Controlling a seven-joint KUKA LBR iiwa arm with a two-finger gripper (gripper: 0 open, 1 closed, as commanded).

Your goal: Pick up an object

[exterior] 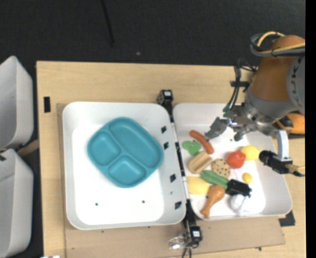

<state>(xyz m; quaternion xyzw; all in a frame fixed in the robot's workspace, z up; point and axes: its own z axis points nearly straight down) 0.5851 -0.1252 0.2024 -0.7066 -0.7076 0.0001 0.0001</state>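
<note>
Overhead, we saw the arm [276, 85] reach in above the right bin [279, 195], its gripper [230, 127] hanging over that bin's far part; whether it was clenched or released, we could not tell. Both bins sat on a wooden bench [120, 79]. The red sausage [201, 142] lay just beside the gripper, ungrasped, apart from the blue tray [125, 151] in the left bin [79, 198].

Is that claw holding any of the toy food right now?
No. The claw hangs open above the right bin, with nothing between its fingers.
</note>
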